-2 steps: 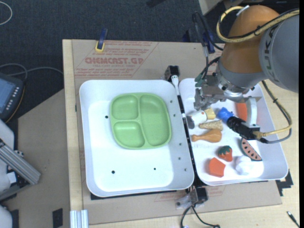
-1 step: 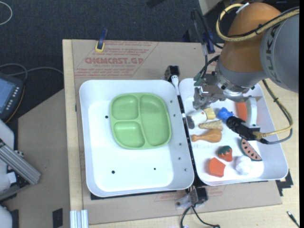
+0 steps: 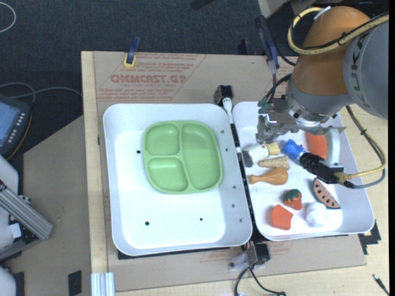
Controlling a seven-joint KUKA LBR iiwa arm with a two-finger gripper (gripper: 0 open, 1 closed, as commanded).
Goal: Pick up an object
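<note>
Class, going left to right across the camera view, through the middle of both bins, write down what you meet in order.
green divided plate → toy drumstick → red toy fruit with a green top → toy watermelon slice

Robotics lab or test cell, not a home or shop. Grey industrial robot arm w/ orange band point(image 3: 330, 36) reaches over a bench topped w/ brown paper printed "CHEMCAST" in red point(image 3: 154, 73). On it, side by side: left shallow white plastic bin point(image 3: 123, 171) w/ a green divided plate point(image 3: 182, 156), and right shallow white plastic bin point(image 3: 355, 217) w/ small plastic toy foods point(image 3: 270, 177). Blue-and-yellow clamp point(image 3: 131, 53) on the bench's far edge. Around it: silver aluminium extrusion rail point(image 3: 24, 211), handheld screen device w/ cable point(image 3: 12, 125), loose black wiring point(image 3: 253, 276), dark grey carpet floor point(image 3: 62, 17).
</note>
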